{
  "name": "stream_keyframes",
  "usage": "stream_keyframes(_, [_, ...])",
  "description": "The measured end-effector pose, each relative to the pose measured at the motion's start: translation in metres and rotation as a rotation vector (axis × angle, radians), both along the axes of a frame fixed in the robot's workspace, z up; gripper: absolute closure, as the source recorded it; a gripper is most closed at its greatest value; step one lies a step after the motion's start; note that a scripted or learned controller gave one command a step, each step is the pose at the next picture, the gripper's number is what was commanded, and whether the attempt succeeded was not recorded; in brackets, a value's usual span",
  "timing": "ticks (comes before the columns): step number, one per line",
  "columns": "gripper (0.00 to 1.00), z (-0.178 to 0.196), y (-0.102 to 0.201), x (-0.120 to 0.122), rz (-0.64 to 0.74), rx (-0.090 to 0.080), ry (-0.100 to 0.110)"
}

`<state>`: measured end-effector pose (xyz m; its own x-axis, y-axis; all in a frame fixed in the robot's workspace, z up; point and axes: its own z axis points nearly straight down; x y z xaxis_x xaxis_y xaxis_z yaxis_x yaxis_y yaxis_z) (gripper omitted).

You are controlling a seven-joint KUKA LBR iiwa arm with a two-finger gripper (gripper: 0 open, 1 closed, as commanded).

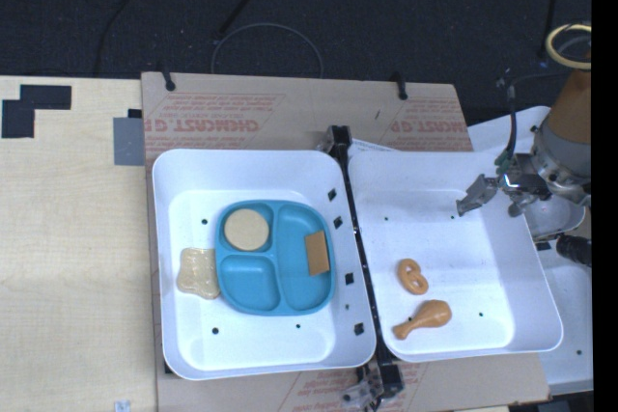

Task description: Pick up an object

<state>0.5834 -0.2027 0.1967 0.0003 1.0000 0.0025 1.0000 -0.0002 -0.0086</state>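
- The pretzel [413, 276] lies mid-floor in the right bin [521, 328]: small, tan, looped, probably light stiff plastic; a pinch across its narrow width should hold.
- The drumstick [425, 317], just below it, is orange-tan and smooth, so likely slippery; its thick end suits grasping.
- The gripper [492, 190] hovers over the bin's upper right, holding nothing; whether it is open cannot be told.

The blue divided tray [270, 258] lies in the left bin [183, 178], holding a round cracker [245, 229] and a brown slab [317, 253]. Right of the tray, a pretzel [412, 276] and drumstick [426, 317] lie in the right bin [521, 304], beneath the claw [497, 191].
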Motion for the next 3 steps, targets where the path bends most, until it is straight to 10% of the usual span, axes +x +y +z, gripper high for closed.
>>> stream_keyframes(2, [0.0, -0.112, 0.004, -0.008, -0.001, -0.001, -0.004])
stream_keyframes(3, [1.0, -0.099, 0.003, -0.007, -0.003, -0.001, -0.006])
